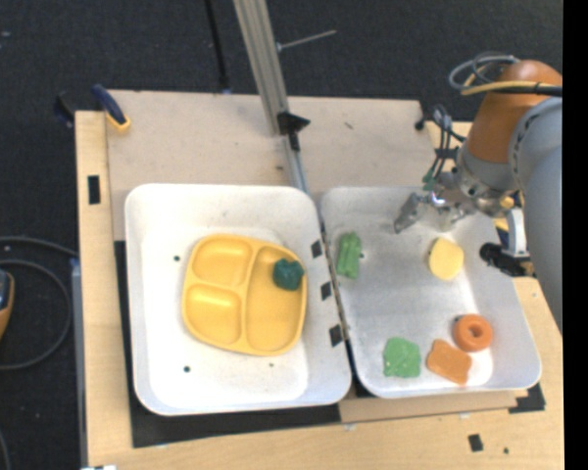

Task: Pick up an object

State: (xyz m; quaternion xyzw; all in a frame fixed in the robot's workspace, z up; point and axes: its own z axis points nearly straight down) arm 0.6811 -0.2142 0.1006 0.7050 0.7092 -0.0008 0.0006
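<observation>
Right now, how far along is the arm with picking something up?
Nothing looks picked up yet. The hand hovers over the right bin near its far edge, with nothing visible between its fingers. The yellow piece lies just below it, and the orange ring, orange block and two green pieces lie in that bin. The grasp and lift remain.

Grey arm, orange band
</observation>
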